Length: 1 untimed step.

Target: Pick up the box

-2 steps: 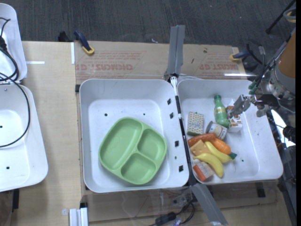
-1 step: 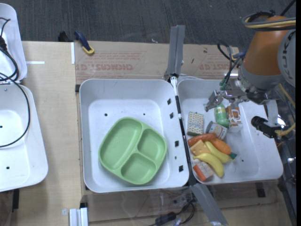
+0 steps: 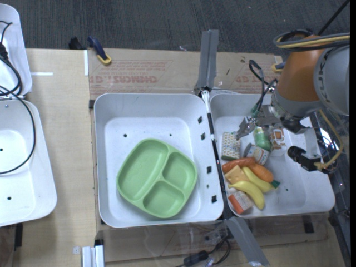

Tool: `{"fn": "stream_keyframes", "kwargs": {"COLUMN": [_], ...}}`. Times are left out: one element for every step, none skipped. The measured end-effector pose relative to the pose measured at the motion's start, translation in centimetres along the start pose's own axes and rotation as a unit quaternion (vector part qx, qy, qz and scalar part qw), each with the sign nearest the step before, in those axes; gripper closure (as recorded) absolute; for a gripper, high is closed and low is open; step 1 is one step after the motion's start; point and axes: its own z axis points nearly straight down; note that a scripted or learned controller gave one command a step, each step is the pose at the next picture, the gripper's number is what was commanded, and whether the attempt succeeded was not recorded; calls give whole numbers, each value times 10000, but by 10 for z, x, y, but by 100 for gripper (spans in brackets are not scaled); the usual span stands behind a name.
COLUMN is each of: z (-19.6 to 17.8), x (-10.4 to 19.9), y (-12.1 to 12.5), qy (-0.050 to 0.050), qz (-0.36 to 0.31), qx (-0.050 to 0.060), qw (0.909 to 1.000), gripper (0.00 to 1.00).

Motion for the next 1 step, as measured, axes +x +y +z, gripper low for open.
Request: {"fn": "stream_keyframes", "kwargs": {"z": [21], "x": [7], "y": [-8], "qy": [-26], "qz": [324], "qx": [-178], "qw": [9993], "gripper": [0]}}
